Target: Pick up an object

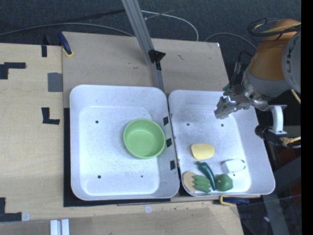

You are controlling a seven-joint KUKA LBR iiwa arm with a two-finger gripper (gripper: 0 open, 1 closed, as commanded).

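Camera view takes in the wooden worktop (112,62) with two white bins side by side. The left bin (93,180) holds a green bowl (144,138), sitting near its middle and toward the shared wall. The right bin (254,175) carries the smaller pieces, all bunched in its near half: a yellow rounded object (202,151), a small white object (234,166) beside it, a dark green stem-like piece (206,171) leaning toward a green round item (224,182), and a pale green ribbed piece (199,182) at the bin's front corner.

The arm (272,65) hangs over the far part of the right bin, and its end effector (224,109) is above bare bin floor, well apart from the cluster. Whether it is open or closed cannot be told from this angle, and nothing is seen in its grip.

Judging from the layout, the yellow object looks the easiest target, since it sits slightly apart from the tangle nearer the front. A good approach would travel toward the near side, centre over that piece, and descend straight, keeping clear of the stem-like piece and the bin wall.
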